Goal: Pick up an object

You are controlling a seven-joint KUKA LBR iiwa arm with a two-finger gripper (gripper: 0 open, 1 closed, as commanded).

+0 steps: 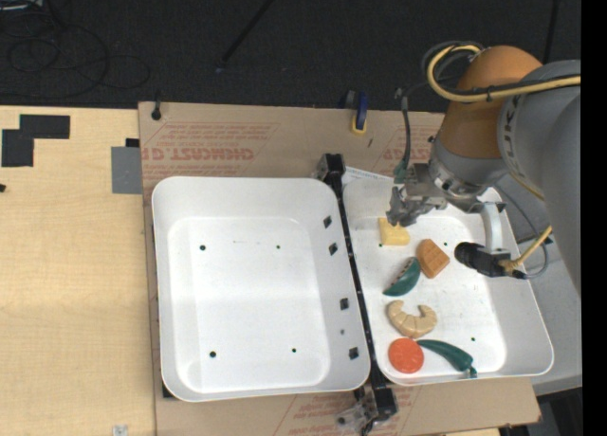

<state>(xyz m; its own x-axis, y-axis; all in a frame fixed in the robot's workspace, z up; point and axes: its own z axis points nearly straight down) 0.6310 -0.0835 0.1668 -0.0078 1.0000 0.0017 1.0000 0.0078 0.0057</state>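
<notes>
I am hovering my gripper (pixel 402 205) at the upper left of the right bin (pixel 531 330), right above the small yellow block (pixel 394 233); whether it is gripping anything, I cannot tell. The block is looking light, stiff and blunt-edged, likely smooth foam or plastic, so I am judging its two flat opposite sides the best hold.

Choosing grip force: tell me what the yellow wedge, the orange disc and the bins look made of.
Yellow wedge: looks like moulded plastic or foam, matte, uniform colour; cannot tell which.
Orange disc: likely plastic, even saturated colour, faint sheen.
Bins: seemingly thin formed white plastic, smooth, with rounded corners and rolled rims.
</notes>
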